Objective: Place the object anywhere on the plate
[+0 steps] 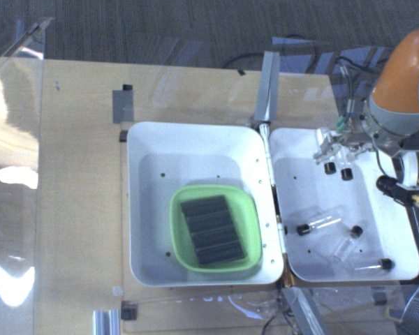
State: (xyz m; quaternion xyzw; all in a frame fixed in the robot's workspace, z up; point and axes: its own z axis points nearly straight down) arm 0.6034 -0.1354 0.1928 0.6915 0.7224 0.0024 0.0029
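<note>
Plate (249, 208) in the left bin already bears a dark ridged block (211, 230); gripper (337, 160) hovers over the right bin, apparently spread, pinching nothing, vials (320, 223) below.

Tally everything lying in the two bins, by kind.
Square green plastic plate in the left bin: 1
Dark ribbed rectangular block on that plate: 1
Clear plastic vials with black caps in the right bin: 3
Total: 5

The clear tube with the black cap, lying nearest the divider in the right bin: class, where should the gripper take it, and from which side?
Grip the clear tube mid-body, coming straight down, fingers across its width. It lies flat and slanted, black cap lower left.
</note>
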